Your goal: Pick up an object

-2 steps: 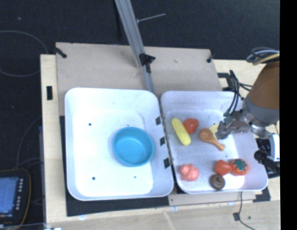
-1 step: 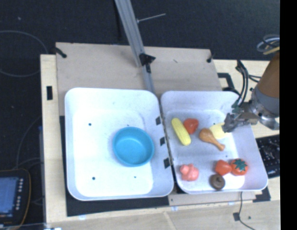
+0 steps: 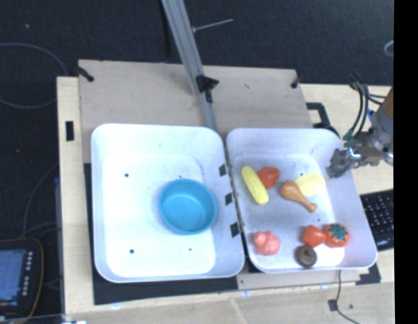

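Approach stage — nothing lifted yet.
Gripper (image 3: 340, 162) hovers at the right bin's (image 3: 276, 137) three o'clock rim, grip state impossible to tell; yellow block (image 3: 310, 183) lies nearest, toward eight o'clock — it needs descending there.

Two bins sat side by side on bench (image 3: 276, 90). Bowl (image 3: 188, 206) lay in left bin (image 3: 114, 147). Right bin (image 3: 263, 144) held corn (image 3: 254, 185) touching pepper (image 3: 269, 177), drumstick (image 3: 298, 196) just beside. Tomato (image 3: 336, 235), mushroom (image 3: 306, 256) near front corner. Gripper (image 3: 338, 163) hovered over right rim.
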Controlling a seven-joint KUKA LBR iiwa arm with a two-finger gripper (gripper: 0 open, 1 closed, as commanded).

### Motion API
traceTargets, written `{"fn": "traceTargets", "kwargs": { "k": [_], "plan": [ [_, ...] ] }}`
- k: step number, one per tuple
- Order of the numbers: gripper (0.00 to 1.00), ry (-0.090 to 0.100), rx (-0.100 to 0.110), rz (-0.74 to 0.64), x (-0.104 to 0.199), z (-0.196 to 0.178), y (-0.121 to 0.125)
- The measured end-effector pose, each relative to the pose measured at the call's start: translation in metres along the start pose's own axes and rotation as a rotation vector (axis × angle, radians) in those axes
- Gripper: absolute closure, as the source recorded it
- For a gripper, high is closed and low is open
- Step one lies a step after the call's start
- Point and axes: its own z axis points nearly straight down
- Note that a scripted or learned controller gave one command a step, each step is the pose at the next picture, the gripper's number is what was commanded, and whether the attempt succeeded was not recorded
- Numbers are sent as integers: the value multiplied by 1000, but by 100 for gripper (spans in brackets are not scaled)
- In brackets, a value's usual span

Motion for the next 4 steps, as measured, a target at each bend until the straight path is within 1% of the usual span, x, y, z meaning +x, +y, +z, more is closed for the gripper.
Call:
{"fn": "traceTargets", "kwargs": {
  "k": [1,2,3,4],
  "plan": [
    [100,0,0,-11,-1,-49,2],
    [100,2,8,-14,61,-44,5],
    [100,1,9,-12,111,-26,7],
    [100,2,12,-13,168,-9,13]
  ]
}}
